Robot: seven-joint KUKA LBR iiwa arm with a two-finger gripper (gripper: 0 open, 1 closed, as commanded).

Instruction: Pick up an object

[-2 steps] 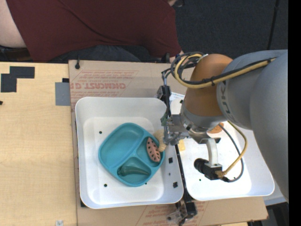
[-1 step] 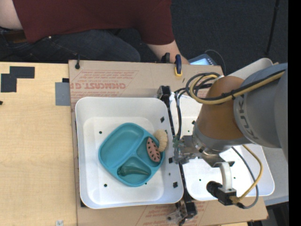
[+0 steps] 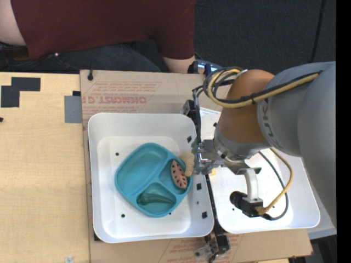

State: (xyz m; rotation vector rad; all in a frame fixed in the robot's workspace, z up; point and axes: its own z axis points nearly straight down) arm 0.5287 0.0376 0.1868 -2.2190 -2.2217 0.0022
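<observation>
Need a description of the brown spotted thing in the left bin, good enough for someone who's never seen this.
Start at the left bin, which holds a teal divided plate. On the plate's right edge, nearest the arm, lies a small brown oval with dark spots, roughly cookie-like. It is the one brown, spotted item there; the plate is plain teal and a pale tan piece sits beside it.

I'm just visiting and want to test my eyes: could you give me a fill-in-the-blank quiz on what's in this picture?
1. The divided plate in the left bin is coloured ____.
2. The bench bears ____ white bins.
3. The brown spotted object lies at the plate's ____ edge.
4. The arm has an ____ band above the wrist.

Missing words: teal; two; right; orange
</observation>
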